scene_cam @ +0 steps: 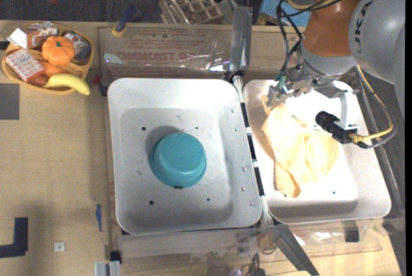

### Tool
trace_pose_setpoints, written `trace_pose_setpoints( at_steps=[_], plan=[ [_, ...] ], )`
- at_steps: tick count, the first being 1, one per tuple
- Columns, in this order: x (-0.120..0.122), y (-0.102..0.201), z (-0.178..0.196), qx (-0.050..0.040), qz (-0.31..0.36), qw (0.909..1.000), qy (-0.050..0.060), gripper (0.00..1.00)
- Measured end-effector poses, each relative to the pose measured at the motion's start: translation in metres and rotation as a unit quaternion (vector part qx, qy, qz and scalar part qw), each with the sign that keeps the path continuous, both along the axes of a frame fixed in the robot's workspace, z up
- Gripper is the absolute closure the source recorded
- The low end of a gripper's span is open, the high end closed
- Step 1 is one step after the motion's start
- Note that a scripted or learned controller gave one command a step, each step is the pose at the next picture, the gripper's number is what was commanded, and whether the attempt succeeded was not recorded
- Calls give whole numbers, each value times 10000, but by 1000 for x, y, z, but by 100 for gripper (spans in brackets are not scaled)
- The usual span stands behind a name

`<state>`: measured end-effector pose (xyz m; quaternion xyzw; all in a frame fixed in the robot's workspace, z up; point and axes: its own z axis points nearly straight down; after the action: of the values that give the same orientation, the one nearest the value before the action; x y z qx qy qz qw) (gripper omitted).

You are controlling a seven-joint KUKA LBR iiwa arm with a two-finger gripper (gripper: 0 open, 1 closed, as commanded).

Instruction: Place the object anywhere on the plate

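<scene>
Over the right bin [370,201], toward its 12 o'clock corner, the arm's hand [288,89] hangs low above the top edge of a pale yellow cloth [302,149], which looks to be the object to move; whether the hand is released, clenched or grasping the cloth, I cannot tell, since the wrist hides that part. At the centre of the left bin [129,107] sits the teal plate [179,159] (it reads more like an upturned bowl), with nothing on it. Judging from this, the task is barely begun: the cloth lies spread and rumpled in the right bin, well apart from the plate, so lifting, carrying toward 9 o'clock and setting down all remain. Between the two stands the pair of bin walls, which the limp cloth could drag across. On the tabletop [51,159] at 10 o'clock, a dish of toy food [45,59] holds a banana and a small pumpkin, clear of the route.
</scene>
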<state>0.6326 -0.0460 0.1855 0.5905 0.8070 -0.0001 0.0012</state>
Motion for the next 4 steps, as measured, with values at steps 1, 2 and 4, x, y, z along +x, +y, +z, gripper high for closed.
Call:
trace_pose_setpoints(
  at_steps=[1,2,4],
  plan=[
    [1,0,40,1,7,10000,-11,100],
    [-24,39,50,5,1994,9799,3,100],
    [-67,129,46,-1,5636,8260,-8,100]
  ],
)
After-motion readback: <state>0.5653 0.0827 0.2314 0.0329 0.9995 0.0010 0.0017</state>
